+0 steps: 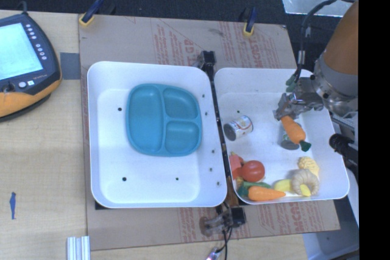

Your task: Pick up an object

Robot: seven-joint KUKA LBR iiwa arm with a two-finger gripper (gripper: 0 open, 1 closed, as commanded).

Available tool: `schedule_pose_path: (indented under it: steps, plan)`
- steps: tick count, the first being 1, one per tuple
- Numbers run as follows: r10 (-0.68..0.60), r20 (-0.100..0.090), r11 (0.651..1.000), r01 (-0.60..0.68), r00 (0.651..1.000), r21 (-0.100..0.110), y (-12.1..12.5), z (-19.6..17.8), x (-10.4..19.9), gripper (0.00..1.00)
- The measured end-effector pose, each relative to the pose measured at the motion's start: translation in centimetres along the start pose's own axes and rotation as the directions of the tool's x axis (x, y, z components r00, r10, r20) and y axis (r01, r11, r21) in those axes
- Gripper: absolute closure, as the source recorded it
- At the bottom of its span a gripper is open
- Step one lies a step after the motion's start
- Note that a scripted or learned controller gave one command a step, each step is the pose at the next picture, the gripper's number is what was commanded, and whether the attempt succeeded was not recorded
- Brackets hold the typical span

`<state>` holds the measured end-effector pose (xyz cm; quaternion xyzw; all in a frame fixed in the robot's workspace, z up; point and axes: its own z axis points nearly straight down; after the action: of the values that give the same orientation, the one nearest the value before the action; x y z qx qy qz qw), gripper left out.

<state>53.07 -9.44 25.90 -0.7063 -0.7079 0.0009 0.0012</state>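
Note:
My gripper (286, 114) hangs over the right part of the right bin (262, 85), reaching in from the right. An orange toy carrot (293, 130) with a green tip slants down from between its fingers, its upper end pinched there. A dark shadow on the bin floor just below the carrot shows that it is off the floor. A small silver can (239, 126) lies on its side to the gripper's left.
Along the right bin's front edge lie a red tomato (253, 170), a second carrot (265, 193), a yellow piece (283, 184), a beige knobbly piece (303, 179) and corn (308, 164). The left bin (103, 149) holds a blue divided plate (164, 119). A pendant (21, 64) sits far left.

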Motion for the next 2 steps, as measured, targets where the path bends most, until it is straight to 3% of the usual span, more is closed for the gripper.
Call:
schedule_pose_path:
  steps: [1,2]
  plan:
    - [-0.003,0.0,1.0,0.003,1.0,0.001,-3.0,3.2,4.8,1.0]
    - [-0.001,0.0,1.0,0.001,1.0,-0.001,-5.4,0.0,1.4,1.0]
